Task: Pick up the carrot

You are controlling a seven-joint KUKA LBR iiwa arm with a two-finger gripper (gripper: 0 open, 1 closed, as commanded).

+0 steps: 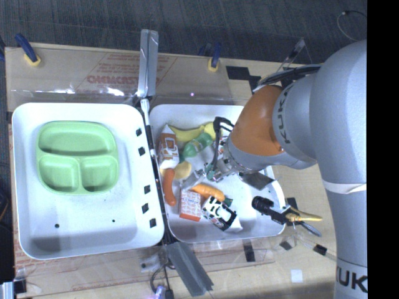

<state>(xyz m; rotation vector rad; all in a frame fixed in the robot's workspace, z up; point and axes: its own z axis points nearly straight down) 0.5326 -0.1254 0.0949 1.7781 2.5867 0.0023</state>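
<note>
Cardboard under clear plastic covers your worktop (75, 73), and two shallow white bins sit on it side by side. Your left bin (25, 167) holds a pale green moulded tray (78, 156) with three rounded compartments. Your right bin (262, 229) is cluttered.

Look for the carrot (208, 192) near the middle of that right bin: smooth, bright orange and short. Its long axis runs roughly left to right, dipping a little towards the right; you cannot tell which end is the tip. It lies just above a red-and-white packet (190, 205) and a black-and-white item (218, 214).

A redder, sausage-shaped piece (168, 187) lies lengthwise along the bin's left wall, and a yellow banana (187, 131) curves near the far side.

The gripper (217, 166) hangs just above the carrot, below the orange band; you cannot tell whether it is open or closed.
</note>
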